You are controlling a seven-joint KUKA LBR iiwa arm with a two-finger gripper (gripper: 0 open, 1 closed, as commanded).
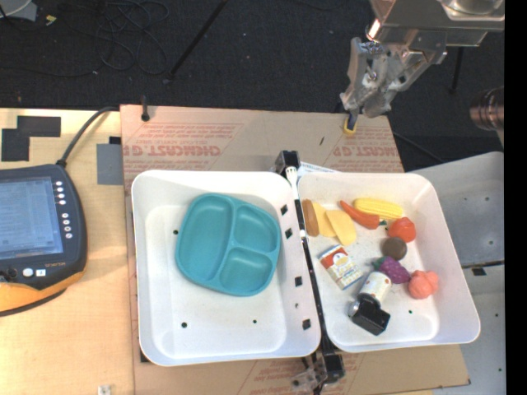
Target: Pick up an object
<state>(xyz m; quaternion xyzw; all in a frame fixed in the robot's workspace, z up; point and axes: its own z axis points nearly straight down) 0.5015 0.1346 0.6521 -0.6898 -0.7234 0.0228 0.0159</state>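
Note:
The right bin (449,245) holds several small toys: a yellow corn cob (379,208), an orange-red pepper (359,215), a yellow wedge (342,228), a brown roll (310,218), a red tomato (402,230), a purple piece (394,270), a pink piece (423,284), a small red-and-white carton (338,267), a white can (376,285) and a black block (368,315). My gripper (356,115) hangs high above the cardboard behind the right bin, apart from all of them, with nothing seen in it.
The left bin (156,303) bears a teal divided plate (229,243). A black clip strip (298,245) joins the two bins. A teach pendant (33,225) lies on the bench at the far left. Brown cardboard (214,142) lies under both bins.

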